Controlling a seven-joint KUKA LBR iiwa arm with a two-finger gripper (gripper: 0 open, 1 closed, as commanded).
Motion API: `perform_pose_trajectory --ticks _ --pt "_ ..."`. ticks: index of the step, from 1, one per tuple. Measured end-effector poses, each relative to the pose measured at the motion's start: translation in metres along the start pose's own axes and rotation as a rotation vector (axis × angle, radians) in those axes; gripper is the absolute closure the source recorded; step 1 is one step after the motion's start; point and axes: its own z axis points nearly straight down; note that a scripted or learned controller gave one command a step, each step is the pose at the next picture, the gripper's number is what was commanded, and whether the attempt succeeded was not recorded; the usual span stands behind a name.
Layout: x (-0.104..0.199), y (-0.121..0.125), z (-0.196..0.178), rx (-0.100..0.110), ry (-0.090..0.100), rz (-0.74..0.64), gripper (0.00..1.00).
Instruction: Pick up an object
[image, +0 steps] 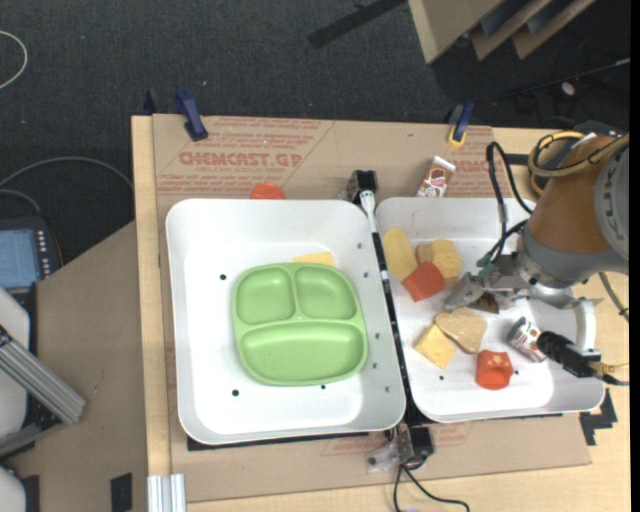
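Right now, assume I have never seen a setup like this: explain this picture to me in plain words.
This is one photo from a camera fixed above a workbench, looking down at a slant. The grey machine with the orange band on the right is a robot arm, meant to pick something up. Its claw hangs low over the right white bin, among toy food: a red block, yellow corn-like pieces, a bread-like slice, a yellow wedge and a red strawberry-like piece. Whether it grips anything is unclear. The left white bin holds a green divided plate with a yellow piece behind it.
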Motion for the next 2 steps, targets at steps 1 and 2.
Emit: perform_pose_trajectory --ticks 1,2 --pt "0.0463 0.0779 0.0045 -0.026 -0.014 0.001 0.00" --pt "0.0461 0.0741 -0.0040 -0.019 -0.009 0.004 1.00"
